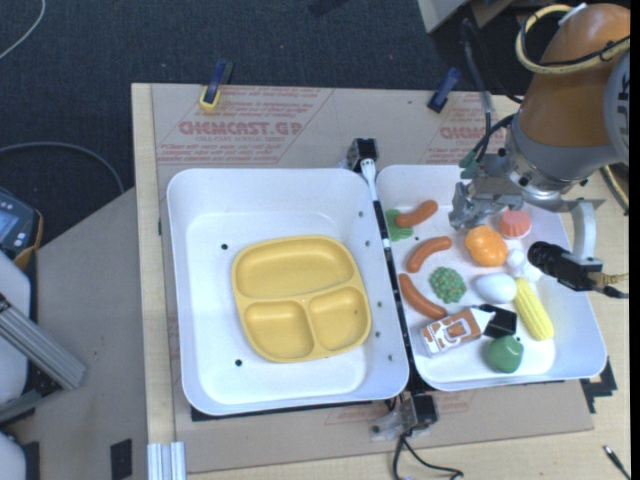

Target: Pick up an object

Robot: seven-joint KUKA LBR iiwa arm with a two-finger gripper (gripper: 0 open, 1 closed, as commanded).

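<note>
A brown board [300, 118] on dark carpet bears two white bins: the left bin [200, 268] holds a yellow divided tray [298, 296], the right bin [580, 348] a crowd of toy foods. The gripper [478, 206] hangs low over the right bin's far side, just beside a round orange fruit [486, 246] and near a sausage [418, 212]; whether it is open or closed I cannot tell. The fruit is smooth and bright, lying between a pink piece [515, 224] and a white egg [494, 287].
</note>
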